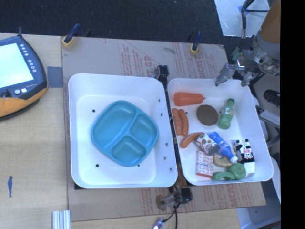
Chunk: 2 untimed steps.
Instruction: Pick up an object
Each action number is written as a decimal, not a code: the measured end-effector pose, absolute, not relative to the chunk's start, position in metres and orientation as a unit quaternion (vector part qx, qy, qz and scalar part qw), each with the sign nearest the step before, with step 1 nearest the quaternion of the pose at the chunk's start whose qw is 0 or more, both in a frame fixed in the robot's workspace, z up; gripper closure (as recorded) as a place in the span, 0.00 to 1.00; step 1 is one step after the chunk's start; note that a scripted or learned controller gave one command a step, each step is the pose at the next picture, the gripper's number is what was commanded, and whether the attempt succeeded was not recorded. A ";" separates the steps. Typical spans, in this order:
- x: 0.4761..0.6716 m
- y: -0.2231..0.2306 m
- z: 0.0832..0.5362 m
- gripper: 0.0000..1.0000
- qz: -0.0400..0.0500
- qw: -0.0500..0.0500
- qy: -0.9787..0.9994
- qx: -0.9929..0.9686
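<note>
The right white bin [259,128] holds an orange carrot [188,98], two sausages [180,121], a brown round patty [207,115], a green bottle [226,113], a blue tube [222,145], a black-and-white carton [245,151], a red-and-white packet [205,164] and a green ring [228,175]. My gripper [234,77] hangs over the bin's far right corner, above and behind the green bottle. Its fingers [222,76] are spread apart with nothing between them.
The left white bin [76,128] holds a blue divided plate [125,133]. A teach pendant [19,75] lies at the far left. Clamps [70,35] sit on the board's back edge, and another clamp [195,42] is near the right bin.
</note>
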<state>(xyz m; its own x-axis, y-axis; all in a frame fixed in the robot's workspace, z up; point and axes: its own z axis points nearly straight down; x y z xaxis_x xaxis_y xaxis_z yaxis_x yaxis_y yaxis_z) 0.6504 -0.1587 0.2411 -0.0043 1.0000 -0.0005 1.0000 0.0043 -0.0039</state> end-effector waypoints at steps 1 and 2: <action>0.655 -0.179 0.091 0.00 0.002 0.002 -0.709 -0.706; 0.632 -0.163 0.092 0.00 0.002 0.002 -0.709 -0.705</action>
<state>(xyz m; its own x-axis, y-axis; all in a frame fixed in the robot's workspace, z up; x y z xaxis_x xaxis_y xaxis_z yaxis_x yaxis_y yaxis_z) 0.6318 -0.1632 0.0917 -0.0046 1.0000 -0.0013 1.0000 0.0046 -0.0056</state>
